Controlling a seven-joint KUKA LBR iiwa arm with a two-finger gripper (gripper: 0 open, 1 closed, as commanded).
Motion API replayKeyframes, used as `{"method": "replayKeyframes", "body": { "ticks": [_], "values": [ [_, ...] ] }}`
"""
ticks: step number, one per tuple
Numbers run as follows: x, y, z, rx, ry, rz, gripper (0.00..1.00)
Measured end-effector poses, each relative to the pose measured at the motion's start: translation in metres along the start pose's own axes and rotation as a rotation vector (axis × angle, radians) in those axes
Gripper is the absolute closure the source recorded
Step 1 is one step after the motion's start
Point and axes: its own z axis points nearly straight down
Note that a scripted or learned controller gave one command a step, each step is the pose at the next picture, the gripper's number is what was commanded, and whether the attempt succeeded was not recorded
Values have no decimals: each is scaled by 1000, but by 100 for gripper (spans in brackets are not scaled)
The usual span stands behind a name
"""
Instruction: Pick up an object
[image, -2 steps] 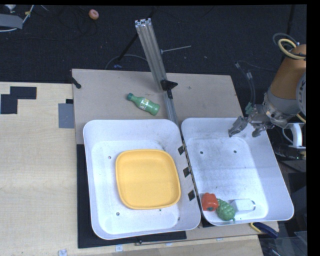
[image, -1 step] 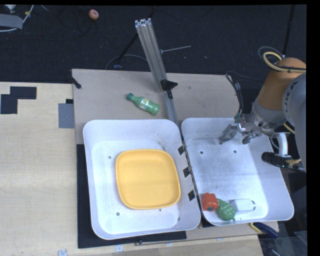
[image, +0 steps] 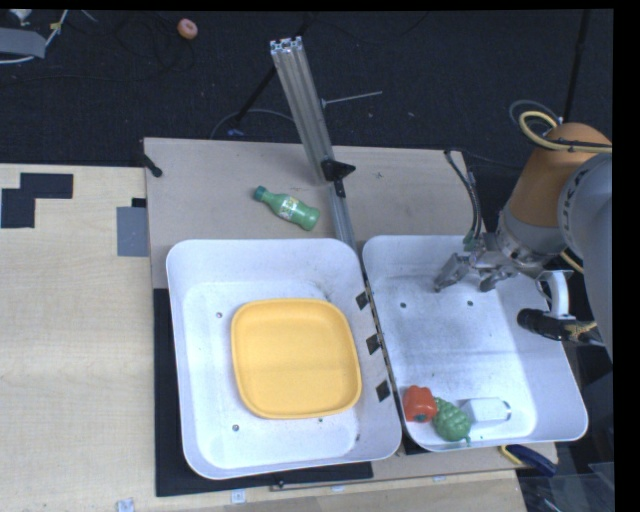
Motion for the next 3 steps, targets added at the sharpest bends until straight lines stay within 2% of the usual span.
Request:
{"method": "replayKeyframes", "body": {
  "ticks": [1, 2, 3],
  "values": [
    [0, 0, -11, -1, 0, -1, 100],
    [-1, -9, -63, -5, -1, 3, 100],
    [6, -1, -118, -6, -1, 2, 100]
  ]
}}
